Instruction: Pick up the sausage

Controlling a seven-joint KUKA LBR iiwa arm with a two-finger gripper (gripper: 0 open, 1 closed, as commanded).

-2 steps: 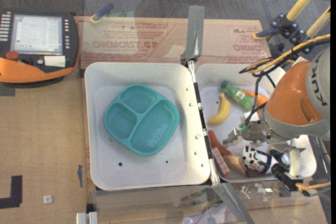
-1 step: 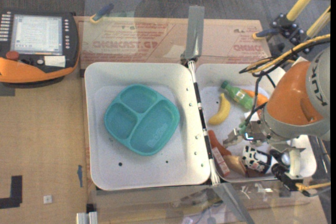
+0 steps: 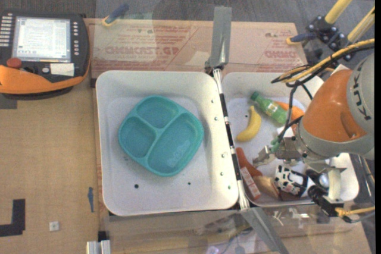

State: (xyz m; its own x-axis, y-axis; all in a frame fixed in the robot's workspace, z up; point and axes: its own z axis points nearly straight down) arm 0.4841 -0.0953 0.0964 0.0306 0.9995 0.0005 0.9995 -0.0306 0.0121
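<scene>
Here the gripper (image 3: 269, 154) is hovering low in the right bin (image 3: 352, 186), fingers spread, pinching nothing. Just below-left of it, the sausage (image 3: 245, 165) is lying along the bin's left wall. Above it, a banana (image 3: 250, 125) and bottle (image 3: 269, 107) are resting. Far left, a teal plate (image 3: 161, 135) is sitting in the left bin (image 3: 113, 92).
</scene>
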